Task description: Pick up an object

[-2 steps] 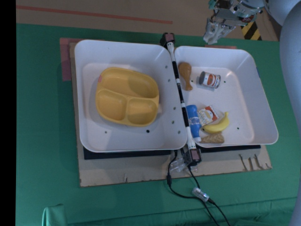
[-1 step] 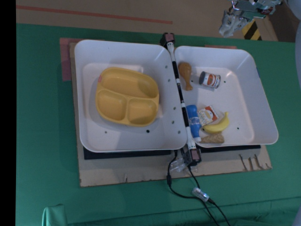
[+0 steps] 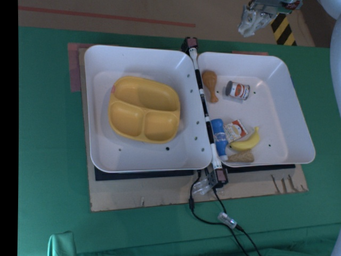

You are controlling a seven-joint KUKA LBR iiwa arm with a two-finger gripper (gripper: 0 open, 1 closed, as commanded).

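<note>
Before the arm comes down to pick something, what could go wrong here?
1. The banana, packet, blue bottle and cracker touch, so a pick there may catch two items or slip.
2. The drumstick lies near the centre divider, which may block one side of the tool.
3. The can lies on its side and may roll.

camera view: fixed overhead | slanted down, moderately far | covers left bin (image 3: 101,143) and right bin (image 3: 287,137)

Both white bins (image 3: 106,159) are looking like smooth, slightly glossy plastic, as is the yellow divided tray (image 3: 144,109) at centre left. Matt green cloth (image 3: 48,143) and rough brown cardboard (image 3: 144,196) are lying beneath.
</note>
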